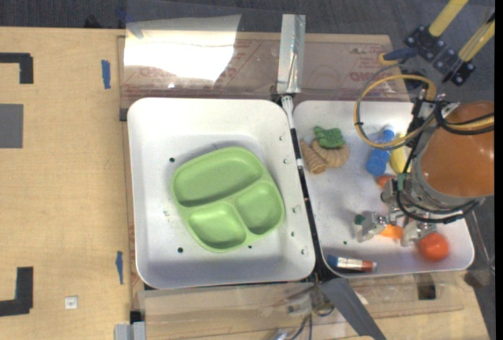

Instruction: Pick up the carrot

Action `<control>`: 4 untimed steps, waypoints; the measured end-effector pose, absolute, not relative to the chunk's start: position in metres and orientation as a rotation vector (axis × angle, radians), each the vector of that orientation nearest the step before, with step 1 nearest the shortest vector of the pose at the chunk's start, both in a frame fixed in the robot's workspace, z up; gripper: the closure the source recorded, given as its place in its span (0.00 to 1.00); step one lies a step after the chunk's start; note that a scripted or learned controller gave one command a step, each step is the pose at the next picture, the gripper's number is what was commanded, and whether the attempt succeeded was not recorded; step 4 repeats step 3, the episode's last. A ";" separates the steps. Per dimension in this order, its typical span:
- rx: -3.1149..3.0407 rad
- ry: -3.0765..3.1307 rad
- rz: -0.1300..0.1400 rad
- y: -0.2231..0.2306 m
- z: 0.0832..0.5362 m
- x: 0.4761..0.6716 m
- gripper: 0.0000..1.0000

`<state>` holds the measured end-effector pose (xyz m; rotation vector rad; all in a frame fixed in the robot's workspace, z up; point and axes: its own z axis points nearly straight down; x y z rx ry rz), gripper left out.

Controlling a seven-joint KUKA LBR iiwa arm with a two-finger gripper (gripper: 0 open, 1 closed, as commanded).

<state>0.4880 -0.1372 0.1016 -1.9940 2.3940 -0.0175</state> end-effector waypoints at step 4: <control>-1.967 2.428 -0.012 -0.143 0.090 0.485 0.00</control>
